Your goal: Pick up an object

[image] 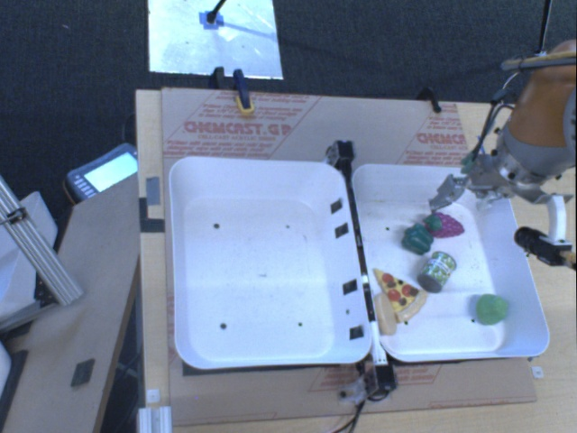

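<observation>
Over the right bin (518, 269), we are hovering the gripper (448, 193) just far-left of the purple grapes (449, 225), with nothing between the fingers; whether they are apart, we cannot tell. We are judging the grapes the likeliest target. They are touching the dark green toy (417, 237), so we are advising a centred, vertical descent. Nearer, the can (437, 271), pizza slice (398, 296) and green ball (491, 309) are lying apart.

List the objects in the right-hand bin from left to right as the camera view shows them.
Pizza slice toy → dark green toy → small green-labelled can → purple toy → light green ball. The can and the purple toy overlap somewhat in left-right position, so their order is close.
</observation>
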`<state>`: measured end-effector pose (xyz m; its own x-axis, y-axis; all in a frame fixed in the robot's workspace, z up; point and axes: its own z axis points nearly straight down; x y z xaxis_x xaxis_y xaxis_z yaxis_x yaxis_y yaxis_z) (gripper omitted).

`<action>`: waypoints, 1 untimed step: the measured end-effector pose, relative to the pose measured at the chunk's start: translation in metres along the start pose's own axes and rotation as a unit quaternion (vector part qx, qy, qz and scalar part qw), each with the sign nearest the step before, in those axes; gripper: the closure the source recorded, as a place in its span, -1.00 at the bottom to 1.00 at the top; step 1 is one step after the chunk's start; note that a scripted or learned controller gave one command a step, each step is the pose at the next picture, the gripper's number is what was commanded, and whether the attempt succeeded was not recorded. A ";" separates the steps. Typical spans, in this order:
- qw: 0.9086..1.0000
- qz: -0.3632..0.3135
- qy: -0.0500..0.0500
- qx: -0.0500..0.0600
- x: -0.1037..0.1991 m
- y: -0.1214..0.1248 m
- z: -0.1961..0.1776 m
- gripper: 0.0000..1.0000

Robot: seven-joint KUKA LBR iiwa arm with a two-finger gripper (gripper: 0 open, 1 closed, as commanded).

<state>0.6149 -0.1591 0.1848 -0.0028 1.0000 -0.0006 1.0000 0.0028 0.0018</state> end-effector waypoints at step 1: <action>1.000 -0.002 -0.002 -0.007 -0.004 0.027 -0.115 -1.00</action>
<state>0.6412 -0.1631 0.3002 -0.0061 1.0000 -0.0046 0.9998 0.0061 0.0168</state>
